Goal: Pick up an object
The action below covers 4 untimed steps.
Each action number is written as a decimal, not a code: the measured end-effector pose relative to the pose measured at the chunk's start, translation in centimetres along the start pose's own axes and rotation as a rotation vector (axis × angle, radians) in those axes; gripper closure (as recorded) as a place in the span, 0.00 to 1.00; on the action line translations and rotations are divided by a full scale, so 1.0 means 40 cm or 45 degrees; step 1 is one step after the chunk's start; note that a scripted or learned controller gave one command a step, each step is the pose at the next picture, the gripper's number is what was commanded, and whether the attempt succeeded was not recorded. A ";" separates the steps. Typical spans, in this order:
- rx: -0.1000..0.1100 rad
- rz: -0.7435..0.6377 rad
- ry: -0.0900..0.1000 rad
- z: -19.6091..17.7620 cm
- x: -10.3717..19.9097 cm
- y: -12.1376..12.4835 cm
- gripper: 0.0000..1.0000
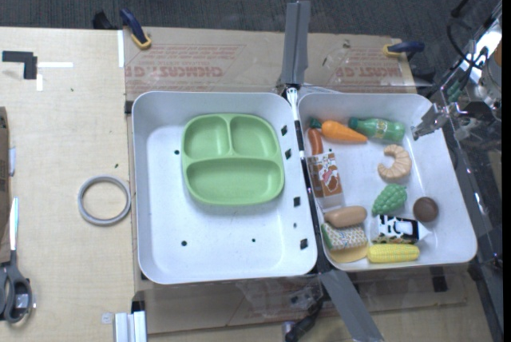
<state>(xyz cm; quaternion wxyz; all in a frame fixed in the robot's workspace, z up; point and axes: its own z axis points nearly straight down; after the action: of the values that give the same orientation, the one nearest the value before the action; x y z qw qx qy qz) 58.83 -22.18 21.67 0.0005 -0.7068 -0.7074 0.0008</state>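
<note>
Left bin (152, 196): green divided plate (233, 157) only, far-centre.

Right bin (455, 172): toy food crowded along left wall and near edge. Carrot (345, 131) and green bottle (378, 127) at far side. Croissant (395, 162) mid-bin, apart from neighbours; best target. Likely light, stiff plastic, smooth, curved; grip across narrow middle.

Gripper (425, 125) at bin's far right rim, above wall, nothing between fingers; spread cannot be judged.

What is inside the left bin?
The left bin holds a green divided plate, lying flat toward the back. Its three sections look bare. Whatever part of the bin floor lies under the plate is covered.
</note>
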 end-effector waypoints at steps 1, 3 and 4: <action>0.000 0.104 -0.001 0.150 0.000 0.103 0.00; -0.043 0.117 -0.011 0.190 0.007 0.138 0.00; -0.049 0.134 -0.012 0.191 0.009 0.140 0.00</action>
<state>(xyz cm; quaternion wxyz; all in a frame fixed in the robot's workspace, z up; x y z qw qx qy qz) 64.40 -21.84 14.01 -0.0167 -0.7430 -0.6690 -0.0095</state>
